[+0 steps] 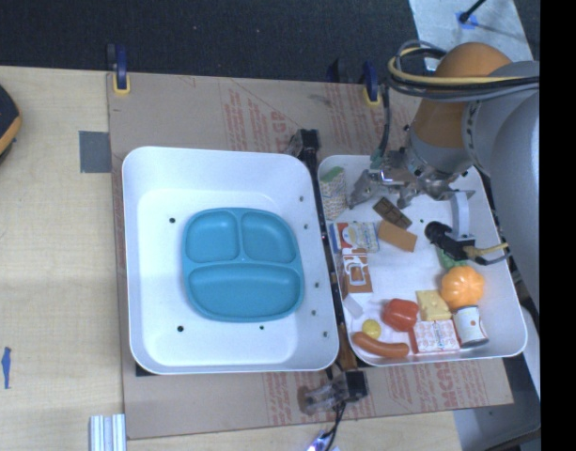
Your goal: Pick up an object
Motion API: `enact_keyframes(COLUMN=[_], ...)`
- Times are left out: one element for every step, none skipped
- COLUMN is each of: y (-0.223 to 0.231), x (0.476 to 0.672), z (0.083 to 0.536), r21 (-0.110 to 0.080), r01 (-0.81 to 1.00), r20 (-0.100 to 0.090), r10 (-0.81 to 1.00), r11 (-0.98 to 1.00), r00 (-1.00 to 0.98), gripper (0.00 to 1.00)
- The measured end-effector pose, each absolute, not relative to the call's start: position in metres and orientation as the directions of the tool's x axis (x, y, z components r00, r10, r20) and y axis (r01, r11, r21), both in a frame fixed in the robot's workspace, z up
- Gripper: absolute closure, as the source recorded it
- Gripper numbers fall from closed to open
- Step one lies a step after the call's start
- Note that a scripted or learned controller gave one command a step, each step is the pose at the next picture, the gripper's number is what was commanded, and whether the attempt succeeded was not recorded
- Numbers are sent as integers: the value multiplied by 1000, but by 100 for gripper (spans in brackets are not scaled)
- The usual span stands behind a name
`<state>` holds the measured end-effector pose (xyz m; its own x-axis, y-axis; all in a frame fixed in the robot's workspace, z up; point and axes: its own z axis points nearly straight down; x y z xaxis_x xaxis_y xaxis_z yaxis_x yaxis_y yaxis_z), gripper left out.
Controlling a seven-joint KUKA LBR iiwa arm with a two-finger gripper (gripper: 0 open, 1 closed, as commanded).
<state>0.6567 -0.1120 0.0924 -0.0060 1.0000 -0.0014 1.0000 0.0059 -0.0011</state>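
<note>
Gripper point(386, 184) sits low over the far end of the right bin point(513, 341), just beside a brown block point(396, 237); how its jaws stand cannot be told, and nothing visible sits between them; a hot dog point(381, 348), red pepper point(400, 313), orange fruit point(461, 284) and small can point(470, 327) lie at the near end; the left bin point(147, 252) holds 1 blue divided plate point(242, 262).

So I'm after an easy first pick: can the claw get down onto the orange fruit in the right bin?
Probably yes. The orange fruit lies uncovered and the claw hovers over the same right bin, though a small can crowds it.
</note>
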Motion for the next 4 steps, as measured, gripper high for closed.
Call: enact_keyframes(y=[-128, -109, -121, -132], x=[657, 618, 659, 608], z=[103, 94, 94, 92], r21=[-1, 4, 3, -8], r01=[1000, 1000, 1000, 1000], r20=[-1, -5, -1, 0], r10=[1000, 1000, 1000, 1000], r11=[3, 4, 6, 3], r00=[-3, -4, -6, -3], gripper=[0, 0, 0, 0])
